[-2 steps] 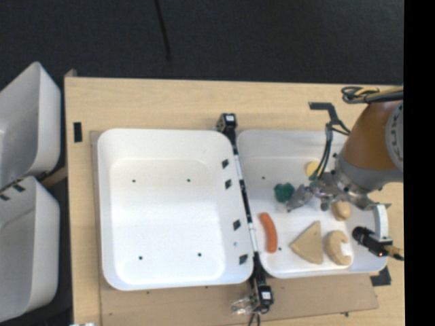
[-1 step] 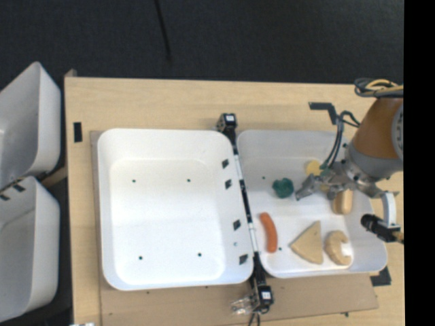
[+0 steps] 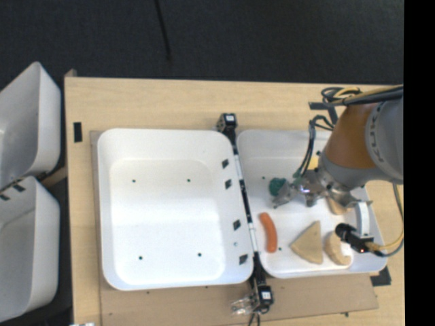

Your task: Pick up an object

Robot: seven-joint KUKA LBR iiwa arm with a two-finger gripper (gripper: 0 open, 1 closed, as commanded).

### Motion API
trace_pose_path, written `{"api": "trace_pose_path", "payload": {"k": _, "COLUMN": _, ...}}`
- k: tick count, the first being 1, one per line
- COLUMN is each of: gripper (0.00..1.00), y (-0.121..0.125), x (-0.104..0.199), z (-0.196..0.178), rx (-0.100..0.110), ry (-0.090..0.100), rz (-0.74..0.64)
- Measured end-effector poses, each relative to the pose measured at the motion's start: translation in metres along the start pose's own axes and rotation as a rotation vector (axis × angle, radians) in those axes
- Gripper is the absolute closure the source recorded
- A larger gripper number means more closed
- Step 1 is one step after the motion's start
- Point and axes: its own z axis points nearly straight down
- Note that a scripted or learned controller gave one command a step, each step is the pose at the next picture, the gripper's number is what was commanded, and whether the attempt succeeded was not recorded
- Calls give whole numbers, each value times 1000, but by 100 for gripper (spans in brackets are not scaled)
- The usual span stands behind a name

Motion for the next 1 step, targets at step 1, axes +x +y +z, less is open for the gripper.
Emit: {"api": "trace_pose_path", "payload": {"k": 1, "gripper": 0, "y": -55, "x": -14, "z": 0, "rx": 2, "ry": -3, "rz": 9}}
